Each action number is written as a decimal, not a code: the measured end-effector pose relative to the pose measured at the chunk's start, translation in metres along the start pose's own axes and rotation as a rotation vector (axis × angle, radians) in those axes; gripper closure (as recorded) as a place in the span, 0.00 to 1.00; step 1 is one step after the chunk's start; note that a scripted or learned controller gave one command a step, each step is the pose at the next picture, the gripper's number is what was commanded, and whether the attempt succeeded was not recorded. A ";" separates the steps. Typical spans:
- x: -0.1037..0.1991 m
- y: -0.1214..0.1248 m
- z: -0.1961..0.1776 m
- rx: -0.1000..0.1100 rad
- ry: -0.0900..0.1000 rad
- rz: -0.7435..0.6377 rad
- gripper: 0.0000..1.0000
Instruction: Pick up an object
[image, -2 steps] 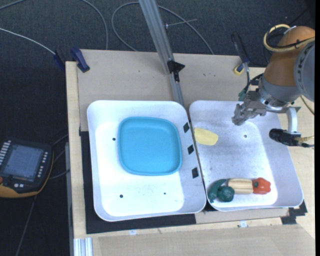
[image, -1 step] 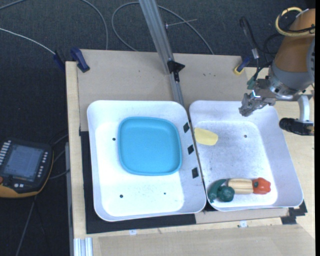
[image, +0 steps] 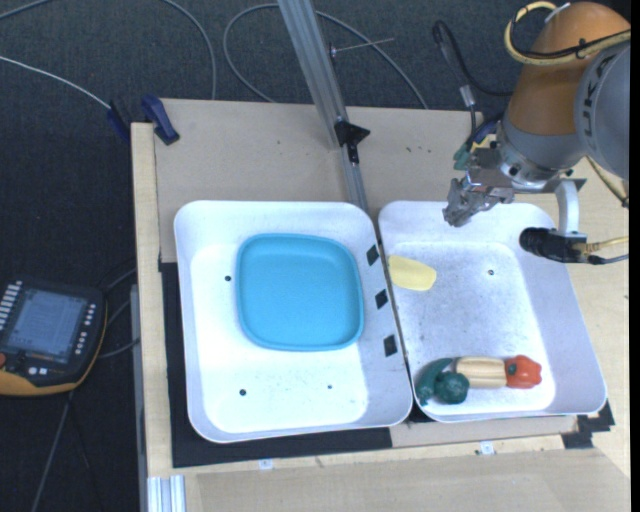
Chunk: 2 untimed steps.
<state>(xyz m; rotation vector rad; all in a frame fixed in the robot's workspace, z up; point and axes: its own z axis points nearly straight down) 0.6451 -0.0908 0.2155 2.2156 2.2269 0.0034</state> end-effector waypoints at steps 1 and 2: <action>0.061 -0.006 -0.001 0.001 0.000 0.000 1.00; 0.116 -0.012 0.002 0.002 0.000 0.000 1.00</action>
